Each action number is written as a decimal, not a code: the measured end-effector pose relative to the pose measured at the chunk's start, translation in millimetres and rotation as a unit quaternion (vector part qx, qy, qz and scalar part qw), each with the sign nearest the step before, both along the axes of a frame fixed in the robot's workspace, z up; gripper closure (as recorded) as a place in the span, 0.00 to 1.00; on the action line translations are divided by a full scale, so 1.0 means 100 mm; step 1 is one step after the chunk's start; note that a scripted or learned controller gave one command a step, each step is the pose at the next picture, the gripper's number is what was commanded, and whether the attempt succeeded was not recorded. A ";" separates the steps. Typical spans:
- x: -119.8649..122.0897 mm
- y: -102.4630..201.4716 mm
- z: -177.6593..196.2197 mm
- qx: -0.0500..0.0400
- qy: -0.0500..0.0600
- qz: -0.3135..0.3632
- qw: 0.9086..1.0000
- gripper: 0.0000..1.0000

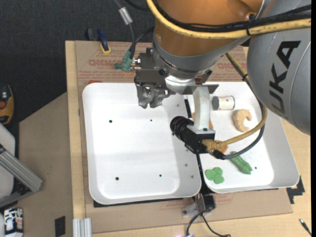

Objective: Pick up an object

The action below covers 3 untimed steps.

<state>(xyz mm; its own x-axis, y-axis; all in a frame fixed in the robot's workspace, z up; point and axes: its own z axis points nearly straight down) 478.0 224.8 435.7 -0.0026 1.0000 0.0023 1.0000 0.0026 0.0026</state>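
Grey hand parked over the left bin, objects all sitting in the right one

Grey and orange arm (217, 19) is seen reaching in from the right, with the hand (149, 98) hanging over the upper middle part of the left bin (123, 177). Nothing can be made out between its fingers, and whether they're open or shut honestly can't be told from this angle, since it's all one dark blur.

The pickable stuff is found over in the right bin (276, 174), well apart from the hand. A small white cylinder with a dark end (223, 102) is lying on its side near the top of that bin. Just below it, a tan curved piece (242, 119) is seen. Lower down, a green stick-shaped piece (241, 164) is lying at a slant, and a flat green leafy-looking thing (215, 175) is placed near the bin's bottom left corner. Something orange (195, 117) is partly hidden behind the white bracket (202, 112) on the wrist, so it can't be identified.

Both white bins are set side by side on a brown cardboard-covered worktop (79, 132), with red printing along its far edge. Dark carpet-like floor (39, 28) is visible around it. A blue and yellow clamp (103, 42) is fixed at the worktop's back edge.
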 end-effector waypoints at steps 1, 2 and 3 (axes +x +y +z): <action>-0.01 -0.01 -1.61 -0.005 0.010 -0.002 1.000 1.00; 0.01 0.00 -1.28 0.000 0.000 -0.001 1.000 1.00; 0.02 0.00 -0.63 0.001 -0.002 -0.001 1.000 1.00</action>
<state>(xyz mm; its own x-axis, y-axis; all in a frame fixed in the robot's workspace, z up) 479.7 224.6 372.4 -0.0014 1.0000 0.0033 1.0000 0.0014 0.0068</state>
